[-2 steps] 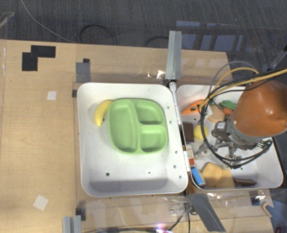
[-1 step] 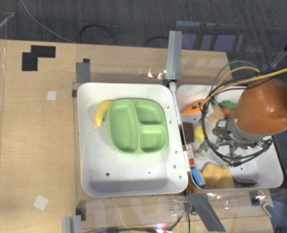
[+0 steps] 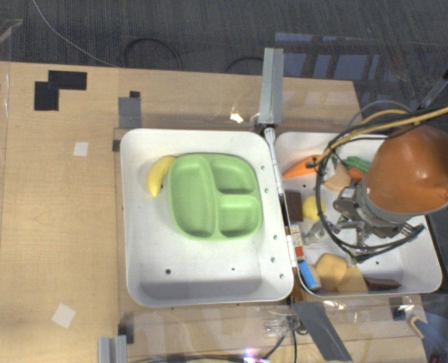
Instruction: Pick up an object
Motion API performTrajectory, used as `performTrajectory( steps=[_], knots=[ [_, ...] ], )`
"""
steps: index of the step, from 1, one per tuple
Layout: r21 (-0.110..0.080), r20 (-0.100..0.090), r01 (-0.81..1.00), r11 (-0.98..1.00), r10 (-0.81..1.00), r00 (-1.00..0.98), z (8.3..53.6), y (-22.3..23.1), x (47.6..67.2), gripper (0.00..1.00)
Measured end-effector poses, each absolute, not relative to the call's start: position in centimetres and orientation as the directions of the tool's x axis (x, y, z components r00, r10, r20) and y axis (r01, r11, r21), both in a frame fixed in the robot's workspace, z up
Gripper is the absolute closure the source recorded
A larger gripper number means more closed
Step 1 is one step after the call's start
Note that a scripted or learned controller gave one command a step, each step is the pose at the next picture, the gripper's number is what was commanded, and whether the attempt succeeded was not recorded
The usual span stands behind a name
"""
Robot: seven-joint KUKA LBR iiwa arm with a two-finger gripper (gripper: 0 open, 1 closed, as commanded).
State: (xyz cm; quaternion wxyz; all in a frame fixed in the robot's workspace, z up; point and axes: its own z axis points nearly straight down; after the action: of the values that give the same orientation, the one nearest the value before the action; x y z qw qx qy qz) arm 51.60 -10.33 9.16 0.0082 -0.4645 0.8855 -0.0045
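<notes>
My gripper (image 3: 354, 219) hangs low over the middle of the right bin (image 3: 428, 274), mostly hidden under the orange wrist band (image 3: 409, 171) and its cables. Around it lie small items. An orange carrot (image 3: 300, 168) sits at the bin's far left. A yellow round piece (image 3: 311, 207) rests just left of the gripper. A tan bread-like block (image 3: 337, 271) lies in front of it. A blue item (image 3: 308, 275) and a dark brown bar (image 3: 293, 204) run along the left wall. In the left bin (image 3: 194, 282) a green divided plate (image 3: 213, 195) lies with a yellow banana (image 3: 159, 174) at its left edge.
A metal post (image 3: 269, 85) stands behind the divider between the bins. A green and orange piece (image 3: 356, 165) lies at the back of the right bin near the wrist. A dark brown strip (image 3: 381, 283) lies at that bin's front. Wooden bench (image 3: 50, 225) extends to the left.
</notes>
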Motion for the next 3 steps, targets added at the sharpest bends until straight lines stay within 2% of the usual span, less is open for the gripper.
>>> performTrajectory(
  steps=[1, 2, 3],
  knots=[
    [-0.018, -0.017, -0.720, 0.693, -0.721, -0.693, 9.2, -10.2, 50.6, 0.00],
    [-0.030, -0.029, -0.724, 0.689, -0.725, -0.688, 10.6, -10.0, 51.2, 1.00],
    [-0.009, -0.005, -0.886, 0.464, -0.886, -0.464, 16.1, -12.6, 55.1, 1.00]
  ],
)
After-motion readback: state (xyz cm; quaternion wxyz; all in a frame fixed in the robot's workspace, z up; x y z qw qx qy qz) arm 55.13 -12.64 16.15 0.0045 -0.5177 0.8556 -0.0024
